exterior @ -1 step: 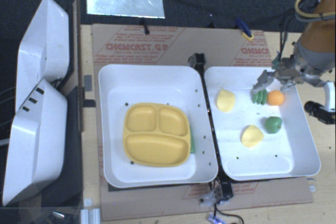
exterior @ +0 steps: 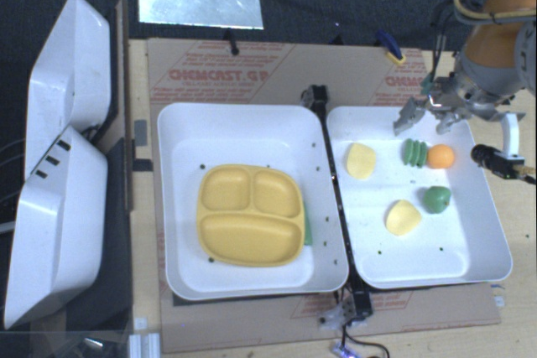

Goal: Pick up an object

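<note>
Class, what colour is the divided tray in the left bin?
Yellow tray, in the camera view.

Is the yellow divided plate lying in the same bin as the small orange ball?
No: the yellow divided plate lies in the left bin, while the orange ball sits in the right bin.

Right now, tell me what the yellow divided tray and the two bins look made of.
Yellow divided tray: probably moulded plastic, matte, judging by its rounded compartment ridges and even colour. Left bin and right bin: seemingly thin formed plastic, smooth with slight sheen, given their soft rounded rims and uniform white. Hard to confirm from this distance.
</note>
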`<state>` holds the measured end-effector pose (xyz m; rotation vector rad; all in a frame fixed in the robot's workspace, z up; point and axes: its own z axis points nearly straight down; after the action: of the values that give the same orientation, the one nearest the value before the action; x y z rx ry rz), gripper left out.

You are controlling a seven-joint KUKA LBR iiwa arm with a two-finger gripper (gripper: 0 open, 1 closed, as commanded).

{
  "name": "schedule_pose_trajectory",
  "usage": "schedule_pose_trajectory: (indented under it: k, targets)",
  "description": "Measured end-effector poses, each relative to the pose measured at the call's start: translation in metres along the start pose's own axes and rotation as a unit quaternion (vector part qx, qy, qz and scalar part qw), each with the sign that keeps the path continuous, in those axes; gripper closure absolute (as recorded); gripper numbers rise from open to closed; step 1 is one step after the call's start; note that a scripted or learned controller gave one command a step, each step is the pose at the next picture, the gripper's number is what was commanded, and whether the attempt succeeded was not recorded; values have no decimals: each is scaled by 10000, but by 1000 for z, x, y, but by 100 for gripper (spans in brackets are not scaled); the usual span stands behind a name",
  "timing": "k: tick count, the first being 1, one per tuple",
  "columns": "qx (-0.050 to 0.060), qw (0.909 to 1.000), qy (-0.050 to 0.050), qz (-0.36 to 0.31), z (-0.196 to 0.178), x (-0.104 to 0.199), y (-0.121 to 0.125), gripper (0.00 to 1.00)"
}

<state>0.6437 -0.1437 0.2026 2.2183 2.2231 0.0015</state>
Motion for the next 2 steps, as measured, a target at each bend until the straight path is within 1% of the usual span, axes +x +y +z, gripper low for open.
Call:
schedule_pose_trajectory:
  k: [1,2]
  targets:
    - [2,10000,0,7,0,-1,-1,0]
    - [29,10000,5,9,64,11,-19,0]
